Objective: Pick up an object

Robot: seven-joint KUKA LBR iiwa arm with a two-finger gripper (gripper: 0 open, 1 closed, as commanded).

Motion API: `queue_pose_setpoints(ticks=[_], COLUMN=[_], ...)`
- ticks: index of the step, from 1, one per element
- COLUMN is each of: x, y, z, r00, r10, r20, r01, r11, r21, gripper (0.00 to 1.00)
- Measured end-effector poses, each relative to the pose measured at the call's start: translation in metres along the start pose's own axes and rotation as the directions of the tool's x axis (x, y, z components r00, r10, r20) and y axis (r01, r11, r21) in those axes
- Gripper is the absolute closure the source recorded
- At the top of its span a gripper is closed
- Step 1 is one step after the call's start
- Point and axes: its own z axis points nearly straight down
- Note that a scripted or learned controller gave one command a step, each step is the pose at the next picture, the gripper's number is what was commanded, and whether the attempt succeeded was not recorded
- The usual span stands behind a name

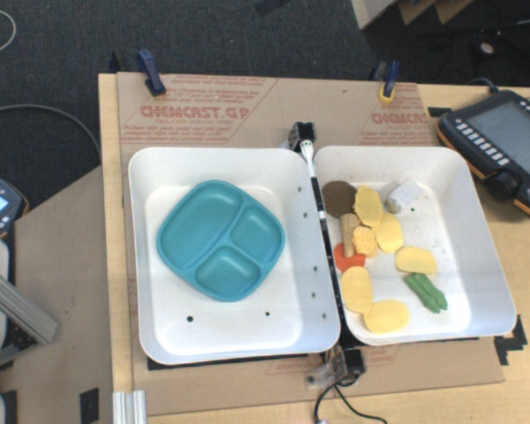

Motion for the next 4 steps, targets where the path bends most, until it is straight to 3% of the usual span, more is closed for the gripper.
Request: queue_pose_setpoints(ticks=[1, 2, 3, 4], x=[0.051, -0.024, 0.108, 0.043], y=[-0.004, -0.005, -0.005, -0.005], z=[-0.092, -0.028, -0.149, -0.063], r00=[1.0, 1.0, 1.0, 1.0], r10=[-0.01, 0.002, -0.021, 0.001], r20=[0.004, 0.002, 0.002, 0.001], r01=[0.01, -0.002, 0.021, -0.001], r11=[1.0, 1.0, 0.999, 1.0], r21=[-0.024, -0.006, -0.03, -0.005], gripper=[1.0, 1.0, 1.0, 1.0])
